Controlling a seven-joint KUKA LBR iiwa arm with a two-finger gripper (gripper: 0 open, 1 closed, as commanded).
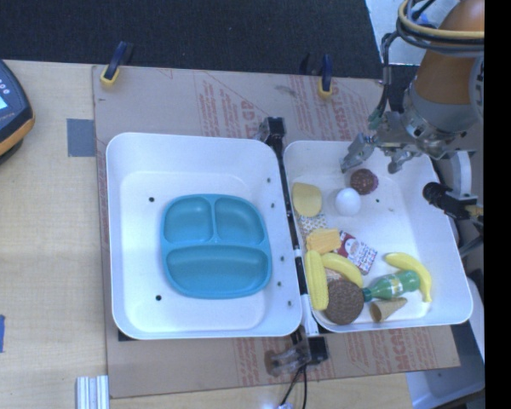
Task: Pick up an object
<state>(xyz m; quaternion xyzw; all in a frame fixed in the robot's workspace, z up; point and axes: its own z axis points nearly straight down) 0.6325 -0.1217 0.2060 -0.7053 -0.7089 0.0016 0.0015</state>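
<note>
At the near edge of the right bin lie a brown cookie, an ice-cream cone and a green bottle, close together. A long yellow piece lies along the bin's left wall, touching the cookie. Two bananas sit just beyond: one beside the cookie, the other curving over the bottle's far end. A red-and-white packet lies between them, with a yellow block at its left.

Farther in, a pale yellow disc rests near the left wall and a white ball lies just right of it. A small dark round piece sits just beyond the ball, almost touching it.

The left bin holds a blue divided plate, flat in its middle.

At the far end of the right bin, the gripper hangs above the dark round piece. Its two fingers are spread wide, one tip to the left of the piece and one to the right, with nothing between them. The piece lies just nearer than the gap between the fingertips, roughly centred under it; I cannot tell how high the tips are above the floor.

Beyond the bins, two clamps grip the board's far edge.
</note>
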